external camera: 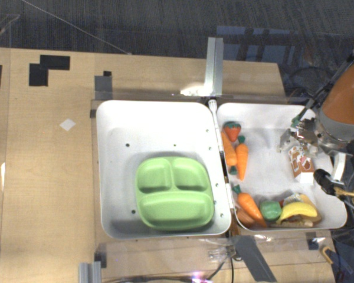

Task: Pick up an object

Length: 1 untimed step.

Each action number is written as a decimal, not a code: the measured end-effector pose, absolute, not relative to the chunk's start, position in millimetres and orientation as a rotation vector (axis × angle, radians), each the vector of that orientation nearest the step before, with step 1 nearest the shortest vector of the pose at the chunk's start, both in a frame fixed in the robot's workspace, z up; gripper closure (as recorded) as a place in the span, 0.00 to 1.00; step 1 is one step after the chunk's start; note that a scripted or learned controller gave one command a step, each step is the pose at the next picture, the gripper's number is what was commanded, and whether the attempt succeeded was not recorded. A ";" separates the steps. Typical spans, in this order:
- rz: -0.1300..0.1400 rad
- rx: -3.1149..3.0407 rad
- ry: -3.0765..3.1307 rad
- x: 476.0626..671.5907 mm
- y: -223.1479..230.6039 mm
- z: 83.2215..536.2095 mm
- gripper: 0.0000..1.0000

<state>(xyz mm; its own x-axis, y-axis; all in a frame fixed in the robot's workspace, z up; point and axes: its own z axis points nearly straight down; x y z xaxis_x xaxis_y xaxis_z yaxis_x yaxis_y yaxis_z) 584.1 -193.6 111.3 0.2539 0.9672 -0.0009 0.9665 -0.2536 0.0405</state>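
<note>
My gripper hangs over the far right part of the right bin, below the arm's orange band. Just beneath it lies a brown and white packet; I cannot tell whether the gripper touches it. Along the bin's left wall sit a strawberry and two carrots. At the near edge lie another carrot, a green vegetable and a banana.
The left bin holds a green divided plate. A metal post stands behind the wall between the bins. Dark cables trail at the right bin's right rim.
</note>
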 end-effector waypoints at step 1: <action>0.044 2.438 1.926 583.8 -197.3 107.9 0.00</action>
